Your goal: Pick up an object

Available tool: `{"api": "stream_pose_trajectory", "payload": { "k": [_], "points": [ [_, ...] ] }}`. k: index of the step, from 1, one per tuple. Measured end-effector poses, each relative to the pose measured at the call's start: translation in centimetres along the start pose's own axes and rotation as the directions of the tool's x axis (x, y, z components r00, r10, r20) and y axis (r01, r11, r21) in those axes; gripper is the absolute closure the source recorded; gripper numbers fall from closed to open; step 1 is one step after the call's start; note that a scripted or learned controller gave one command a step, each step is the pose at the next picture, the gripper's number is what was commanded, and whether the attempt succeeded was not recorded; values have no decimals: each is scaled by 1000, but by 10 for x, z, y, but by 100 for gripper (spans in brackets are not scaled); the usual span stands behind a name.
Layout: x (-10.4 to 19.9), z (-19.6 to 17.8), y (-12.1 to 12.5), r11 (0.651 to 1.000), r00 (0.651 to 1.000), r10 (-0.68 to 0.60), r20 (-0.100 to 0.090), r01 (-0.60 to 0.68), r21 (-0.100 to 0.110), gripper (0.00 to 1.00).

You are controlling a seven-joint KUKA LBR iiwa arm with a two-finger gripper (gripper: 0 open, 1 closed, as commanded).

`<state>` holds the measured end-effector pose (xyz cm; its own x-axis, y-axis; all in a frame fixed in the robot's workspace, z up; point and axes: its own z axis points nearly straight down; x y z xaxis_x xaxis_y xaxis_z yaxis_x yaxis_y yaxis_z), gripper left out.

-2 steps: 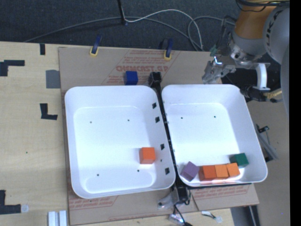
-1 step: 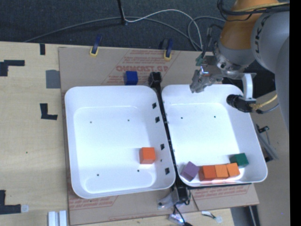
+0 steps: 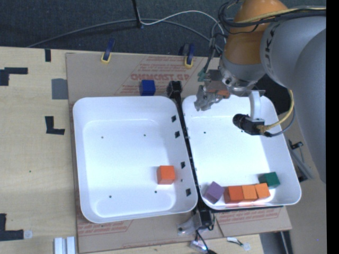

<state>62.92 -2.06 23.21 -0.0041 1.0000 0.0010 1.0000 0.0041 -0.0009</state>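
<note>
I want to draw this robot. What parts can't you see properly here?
- The hand: small and blurry in the camera view, so its grip is unclear.
- Arm: cut off by the right edge.
- Orange blocks: pressed together by the right bin's near wall, so the count is unclear.

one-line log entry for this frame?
gripper: far edge of right bin, nothing seen held | orange cube: left bin

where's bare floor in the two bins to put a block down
Left white bin: bare apart from the orange cube near its right wall. Right white bin: open middle. Crowded along its near edge: purple block, orange blocks, green block.
</note>
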Motion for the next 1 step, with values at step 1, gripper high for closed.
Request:
{"api": "stream_pose_trajectory", "payload": {
  "k": [1],
  "points": [
    [53,9,-11,1000,1000,0,0,0,0,100]
  ]
}}
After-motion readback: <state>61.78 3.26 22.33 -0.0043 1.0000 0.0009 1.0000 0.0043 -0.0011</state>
